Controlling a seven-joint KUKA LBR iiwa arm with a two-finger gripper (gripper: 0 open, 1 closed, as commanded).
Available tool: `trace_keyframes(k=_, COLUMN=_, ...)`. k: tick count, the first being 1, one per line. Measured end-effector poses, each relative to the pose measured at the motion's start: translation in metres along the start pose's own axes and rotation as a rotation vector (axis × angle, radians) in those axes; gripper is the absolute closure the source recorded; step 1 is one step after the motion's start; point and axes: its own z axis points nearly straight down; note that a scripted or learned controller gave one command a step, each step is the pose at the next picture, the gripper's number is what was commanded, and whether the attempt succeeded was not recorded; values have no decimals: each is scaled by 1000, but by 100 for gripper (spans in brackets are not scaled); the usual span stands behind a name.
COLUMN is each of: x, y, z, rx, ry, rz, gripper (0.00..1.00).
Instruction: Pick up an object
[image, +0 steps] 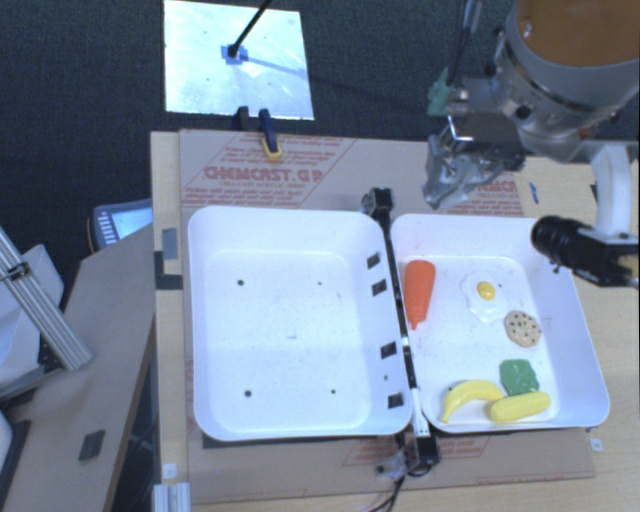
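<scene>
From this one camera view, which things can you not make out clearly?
- Gripper: blurred and small above the right bin, so its state is unclear.
- Arm: cut off by the top and right edges.
- Green object: partly covered by the yellow object; its kind is unclear.
- Cookie: too small for surface detail.

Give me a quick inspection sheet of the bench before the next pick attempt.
Surface: two white bins side by side, left bin and right bin, on a cardboard sheet.
Job's things: in the right bin, carrot, fried egg, cookie, green piece, banana, yellow piece.
Clutter: yellow clamp at the cardboard's far edge.
Grippers: gripper above the right bin's far edge, holding nothing.
Cables: wires at the bins' near joint.
Surroundings: shiny plate on dark floor.
</scene>
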Motion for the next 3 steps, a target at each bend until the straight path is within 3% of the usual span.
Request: trace_keyframes(k=3, x=0, y=1, z=-34, rx=-7, ry=3, rz=-8, gripper=100)
